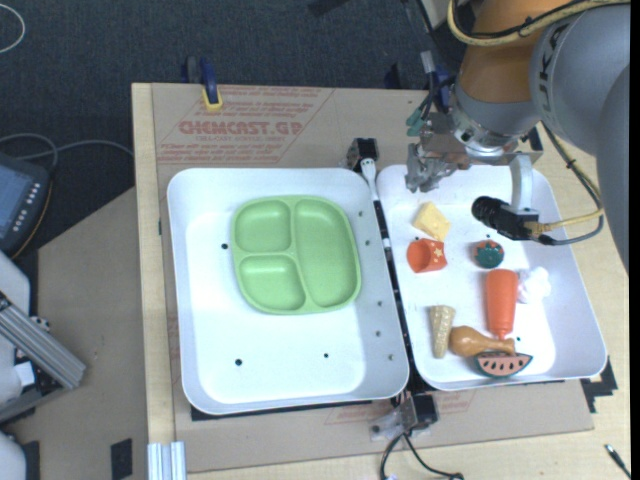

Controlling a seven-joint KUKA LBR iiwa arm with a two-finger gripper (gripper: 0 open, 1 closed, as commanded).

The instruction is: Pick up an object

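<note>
The tool (pixel 428 173) hangs over the upper left corner of the right bin (pixel 575 308), right of centre in the upper frame; whether it stands apart or together I cannot tell, and nothing shows clamped in it. Just below lies a yellow cheese wedge (pixel 432 220), then a red cup (pixel 427 256) and a green round toy (pixel 488 254). Lower sit an orange carrot (pixel 501 301), an ice cream cone (pixel 441 328), a drumstick (pixel 476 342) and a watermelon slice (pixel 500 363). The left bin (pixel 200 348) holds a green divided plate (pixel 296 254).
</note>
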